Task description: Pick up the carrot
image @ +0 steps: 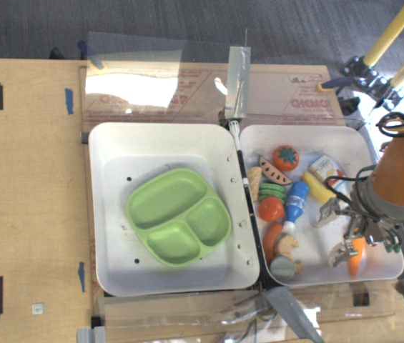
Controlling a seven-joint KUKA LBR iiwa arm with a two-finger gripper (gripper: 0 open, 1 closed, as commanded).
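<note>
one carrot [357, 257] just beside the pincer [346, 251]

1. Two shallow white bins sit side by side on the bench: the left bin [109, 191] and the right bin [362, 145].
2. The left one holds a green divided plate [179, 216] with three compartments, turned at a bit of an angle.
3. The right one is pretty cluttered. There's a toy tomato [285, 158] near the back, with a watermelon slice [272, 172] just beside it.
4. A blue-and-white bottle [296, 202] lies mid-bin, next to a red round piece [271, 209].
5. A yellow banana-like piece [317, 188] sits close to a small carton [322, 167].
6. A grey lump [282, 266] rests at the front edge.
</note>
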